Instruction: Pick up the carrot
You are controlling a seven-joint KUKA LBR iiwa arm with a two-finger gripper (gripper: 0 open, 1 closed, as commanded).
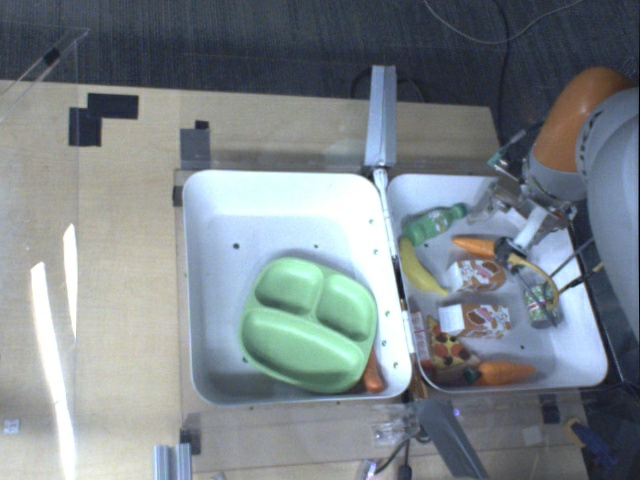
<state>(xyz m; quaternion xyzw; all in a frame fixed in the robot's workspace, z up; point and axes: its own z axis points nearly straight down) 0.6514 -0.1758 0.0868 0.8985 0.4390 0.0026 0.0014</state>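
Observation:
An orange carrot (474,247) lies in the upper part of the right bin (592,360), between a green bottle (435,223) and a brown packet (480,274). A second carrot (506,372) rests along the same bin's front wall. Another orange piece (372,376) is wedged at the front right corner of the left bin (200,268), partly hidden under the green plate. My gripper (512,226) hangs over the right bin's upper right area, just right of the upper carrot's thick end. Nothing shows between its fingers.
A green divided plate (310,323) fills much of the left bin. The right bin also holds a banana (418,266), a red-and-white packet (485,318), a candy bag (450,353) and a small can (543,306). A metal post (381,118) stands between the bins.

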